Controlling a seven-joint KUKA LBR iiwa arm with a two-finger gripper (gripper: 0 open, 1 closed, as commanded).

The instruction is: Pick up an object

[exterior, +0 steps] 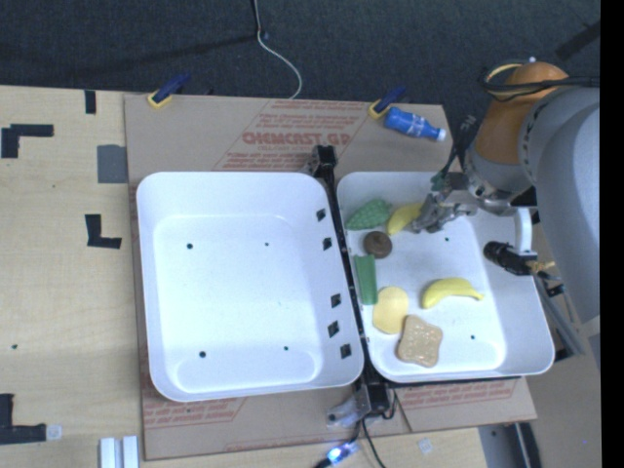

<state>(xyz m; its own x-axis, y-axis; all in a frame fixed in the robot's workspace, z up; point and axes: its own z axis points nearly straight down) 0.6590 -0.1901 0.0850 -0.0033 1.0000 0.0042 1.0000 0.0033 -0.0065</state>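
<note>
The right bin [507, 354] holds several toy foods: a green leaf [369, 214], a yellow piece [402, 220] by the gripper, a brown round piece [378, 245], a green stick [366, 279], a pale yellow lump [391, 309], a banana [451, 292] and a tan toast slice [420, 341]. My gripper [427, 218] is low in the bin's far part, just right of the yellow piece and touching or nearly touching it. Whether anything sits between the fingers is hidden.
The left bin [234, 281] lies beside the right one, across a black divider clamp [336, 252]. A blue bottle [413, 124] lies on the cardboard behind the right bin. The grey arm [570, 193] fills the right side over the bin's edge.
</note>
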